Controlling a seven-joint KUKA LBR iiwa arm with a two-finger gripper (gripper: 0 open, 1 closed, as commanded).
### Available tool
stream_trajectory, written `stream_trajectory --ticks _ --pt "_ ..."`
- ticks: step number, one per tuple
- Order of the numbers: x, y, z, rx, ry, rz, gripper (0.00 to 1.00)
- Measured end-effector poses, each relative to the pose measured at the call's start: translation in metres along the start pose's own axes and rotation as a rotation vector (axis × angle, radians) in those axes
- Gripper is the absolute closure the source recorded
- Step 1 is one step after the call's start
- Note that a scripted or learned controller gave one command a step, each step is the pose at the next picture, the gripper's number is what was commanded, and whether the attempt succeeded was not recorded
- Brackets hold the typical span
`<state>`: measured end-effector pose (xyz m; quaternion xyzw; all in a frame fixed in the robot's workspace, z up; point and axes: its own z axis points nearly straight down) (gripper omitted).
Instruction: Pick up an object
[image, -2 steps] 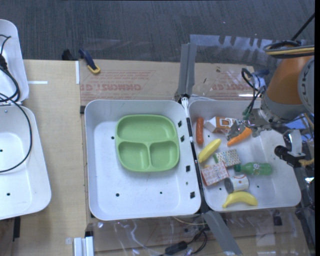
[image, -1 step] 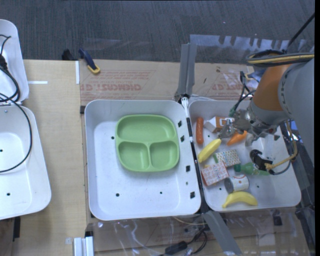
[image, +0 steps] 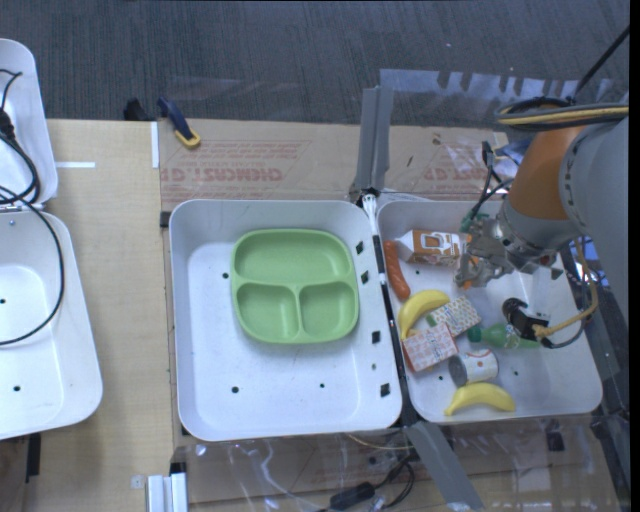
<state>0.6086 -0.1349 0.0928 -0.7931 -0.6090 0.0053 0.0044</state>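
Orange-banded arm holds the claw (image: 478, 268) low in the right bin (image: 575, 395), whether wide or narrow I cannot tell, with a small carton (image: 436, 246) just left of it, a banana (image: 421, 307), patterned packets (image: 440, 335), a can (image: 474, 366) and another banana (image: 480, 400) crowded below-left.

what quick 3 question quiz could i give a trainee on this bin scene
1. True or false: the green divided plate lies in the left bin.
2. How many bananas are in the right bin?
3. Which item lies nearest the gripper: a) the orange carton, b) the lower banana, c) the green divided plate?

Key: 1 true. 2 two: upper banana and the lower one. 3 a.
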Motion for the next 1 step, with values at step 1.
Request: stream_trajectory --ticks 1 --pt "0.0547 -0.0134 -0.1225 -0.008 0.000 0.011 1.00"
